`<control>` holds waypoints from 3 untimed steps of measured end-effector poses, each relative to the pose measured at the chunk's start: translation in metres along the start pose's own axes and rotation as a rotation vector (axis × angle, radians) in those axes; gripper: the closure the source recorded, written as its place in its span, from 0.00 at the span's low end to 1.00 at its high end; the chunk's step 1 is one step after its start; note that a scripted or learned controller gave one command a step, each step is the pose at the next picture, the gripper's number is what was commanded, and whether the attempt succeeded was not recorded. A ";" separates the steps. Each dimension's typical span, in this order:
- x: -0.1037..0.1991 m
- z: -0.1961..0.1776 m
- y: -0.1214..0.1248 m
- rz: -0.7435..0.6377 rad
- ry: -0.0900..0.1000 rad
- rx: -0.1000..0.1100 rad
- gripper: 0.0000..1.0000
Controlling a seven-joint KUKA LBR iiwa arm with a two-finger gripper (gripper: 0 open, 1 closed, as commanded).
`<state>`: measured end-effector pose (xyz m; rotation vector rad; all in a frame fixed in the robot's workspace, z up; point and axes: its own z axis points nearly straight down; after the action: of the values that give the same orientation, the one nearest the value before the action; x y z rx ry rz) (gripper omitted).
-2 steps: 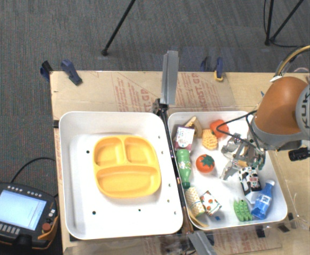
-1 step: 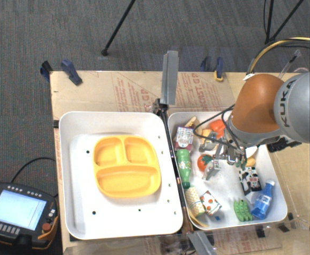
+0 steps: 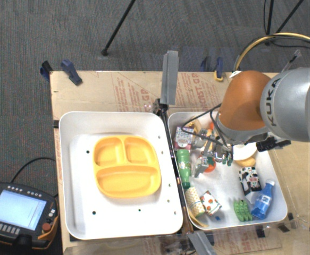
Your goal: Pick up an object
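Right bin (image 3: pixel 280 194) as landmark. At its near edge: blue bottle (image 3: pixel 263 200), green toy (image 3: pixel 242 209), dotted box (image 3: pixel 210 202). Mid-bin: cow figure (image 3: pixel 249 179), green bottle (image 3: pixel 183 167) along left wall. Gripper (image 3: pixel 212 158) low over bin centre, above red item (image 3: pixel 210 167); finger state: cannot tell. Left of bin: yellow tray (image 3: pixel 127 166).
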<state>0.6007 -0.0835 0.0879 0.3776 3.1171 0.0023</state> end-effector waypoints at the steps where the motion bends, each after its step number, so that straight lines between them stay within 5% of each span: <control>1: -0.001 -0.010 0.001 -0.002 -0.002 -0.001 1.00; 2: 0.037 -0.105 0.065 0.012 -0.010 -0.004 1.00; 3: -0.025 -0.065 -0.011 -0.331 0.001 0.000 1.00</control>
<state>0.6220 -0.0999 0.1532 -0.1415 3.1372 0.0017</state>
